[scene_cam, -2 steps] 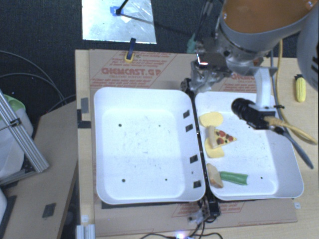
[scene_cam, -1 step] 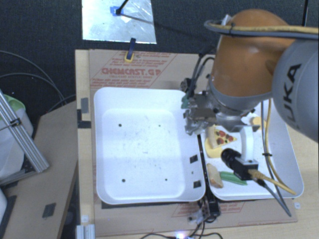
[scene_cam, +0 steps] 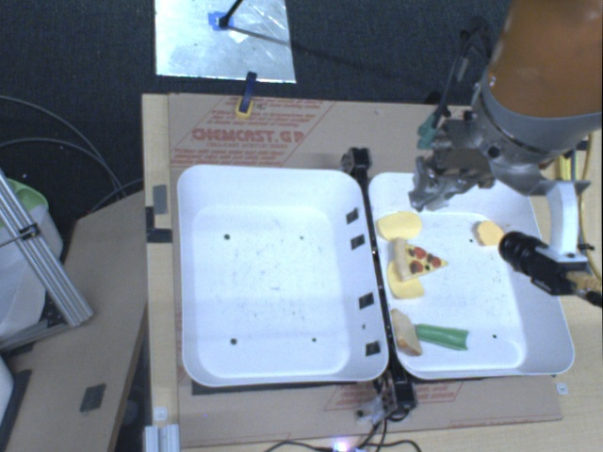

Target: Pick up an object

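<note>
gripper [scene_cam: 429,196] above right bin [scene_cam: 537,347] back edge, near yellow piece [scene_cam: 399,224] and pizza slice [scene_cam: 415,260]; finger state unclear

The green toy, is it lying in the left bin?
No, the green toy lies in the right bin, near its front edge beside a tan piece.

- The two shallow white plastic bins [scene_cam: 273,182] looked smooth and faintly glossy.
- The brown cardboard sheet [scene_cam: 283,130] under them was matt.
- The square silver foil sheet [scene_cam: 188,26] looked shiny and crinkled.
</note>
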